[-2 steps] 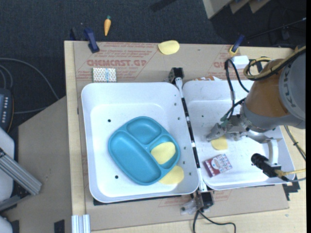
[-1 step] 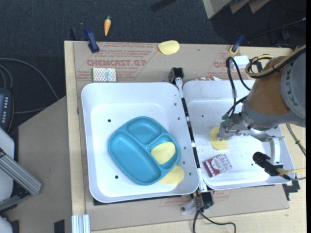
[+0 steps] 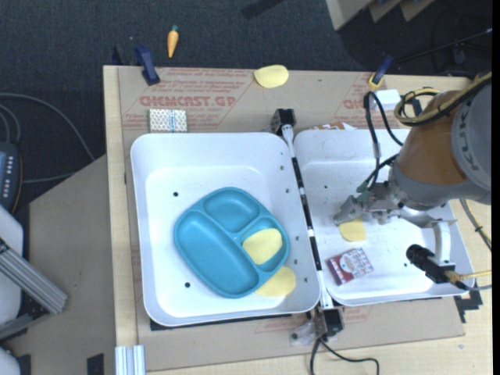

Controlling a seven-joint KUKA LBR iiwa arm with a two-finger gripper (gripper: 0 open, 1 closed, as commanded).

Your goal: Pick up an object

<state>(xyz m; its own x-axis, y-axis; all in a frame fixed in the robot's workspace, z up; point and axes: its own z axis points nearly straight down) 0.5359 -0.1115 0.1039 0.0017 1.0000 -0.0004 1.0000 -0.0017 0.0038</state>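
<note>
The pincer [image 3: 361, 211] hangs low in the right bin [image 3: 328, 151], fingers spread apart and gripping nothing. The yellow piece [image 3: 353, 231] lies just near of its tips, the red packet [image 3: 350, 266] nearer again.

Bright, even light; perhaps slightly soft.

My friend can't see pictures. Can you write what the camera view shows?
A grey and orange robot arm reaches into the right white bin, near a yellow piece and a red packet. The left bin holds a blue divided plate.
</note>
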